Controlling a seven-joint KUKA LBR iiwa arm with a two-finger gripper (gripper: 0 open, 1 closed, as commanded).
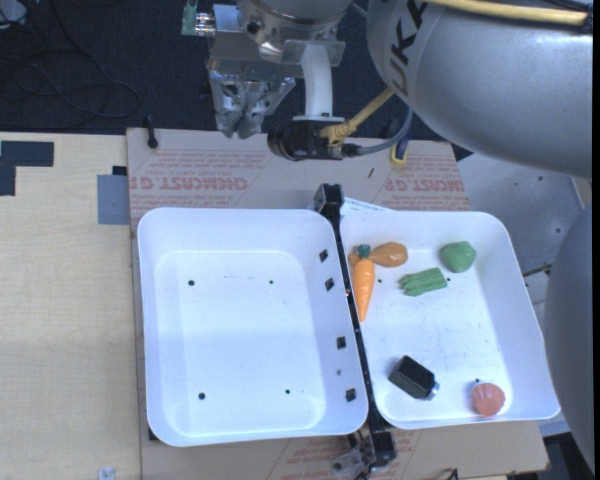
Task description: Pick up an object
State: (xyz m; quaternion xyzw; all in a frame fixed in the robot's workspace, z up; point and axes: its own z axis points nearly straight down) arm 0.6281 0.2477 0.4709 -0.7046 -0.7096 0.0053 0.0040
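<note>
2 shallow white plastic bins sit side by side. The right bin [520, 298] holds an orange toy carrot [363, 283] against its left wall, an orange-brown lump [389, 255], 2 green pieces [458, 256] [422, 283], a black block [413, 377] and a pinkish-red ball [487, 399]. The grey metal gripper [242, 118] hangs above the left bin's [160, 268] far edge, fingers pressed together, holding nothing.

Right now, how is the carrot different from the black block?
The carrot is orange, long and pointed; the black block is dark and boxy. The carrot lies against the divider at the right bin's far side; the black block sits toward its near edge. Both rest in that bin, away from the gripper.
</note>
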